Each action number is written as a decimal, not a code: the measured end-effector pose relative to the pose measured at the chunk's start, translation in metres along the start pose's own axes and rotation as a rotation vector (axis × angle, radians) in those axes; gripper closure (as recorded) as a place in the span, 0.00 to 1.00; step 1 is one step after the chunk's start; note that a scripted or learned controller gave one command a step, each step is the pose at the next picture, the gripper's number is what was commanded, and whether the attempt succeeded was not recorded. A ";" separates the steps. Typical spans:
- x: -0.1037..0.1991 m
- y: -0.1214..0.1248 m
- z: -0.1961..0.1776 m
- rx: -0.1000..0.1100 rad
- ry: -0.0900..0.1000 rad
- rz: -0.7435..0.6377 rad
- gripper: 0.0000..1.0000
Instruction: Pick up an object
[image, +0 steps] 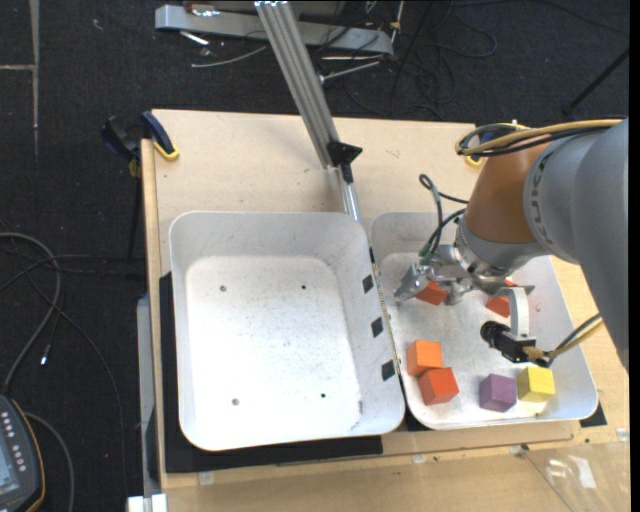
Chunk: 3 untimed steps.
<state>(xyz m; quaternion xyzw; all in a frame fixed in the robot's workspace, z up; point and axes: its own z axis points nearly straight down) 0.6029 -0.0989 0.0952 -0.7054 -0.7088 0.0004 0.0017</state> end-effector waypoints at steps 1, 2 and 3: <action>-0.010 0.054 -0.001 -0.008 -0.003 0.001 0.00; -0.004 0.028 0.000 -0.001 -0.002 0.006 0.00; -0.045 0.010 -0.031 -0.005 -0.003 0.009 0.00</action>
